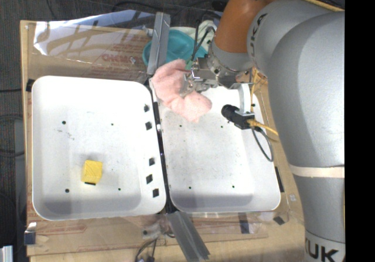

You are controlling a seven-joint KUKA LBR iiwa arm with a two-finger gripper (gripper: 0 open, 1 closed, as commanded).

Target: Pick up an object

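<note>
Pink wad (pixel 173 88) beneath the arm (pixel 304 79): a soft, crumpled lump lies in the far left corner of the right bin, against the wall shared with the left bin; the bulky grey arm hangs over that bin and hides much of its right side, so a bad descent is hard to spot
Right bin (pixel 222 205): its corner wall stands just beside the gripper (pixel 196 79); a slightly off approach likely strikes the rim instead of the wad
Left bin (pixel 88 114): the wad's edge laps toward the shared wall, so a weak lift may drop it across the divide
Grip: the gripper sits on top of the wad, touching it; I cannot tell whether it is closed on the soft stuff or merely resting there, and such material probably slides out of a shallow pinch
Teal thing (pixel 176 44): lies outside the bins, just behind the wad; a snagged fold could drag against it
Yellow block (pixel 92 172): small, alone in the near part of the left bin, well apart from the gripper; little danger here
</note>
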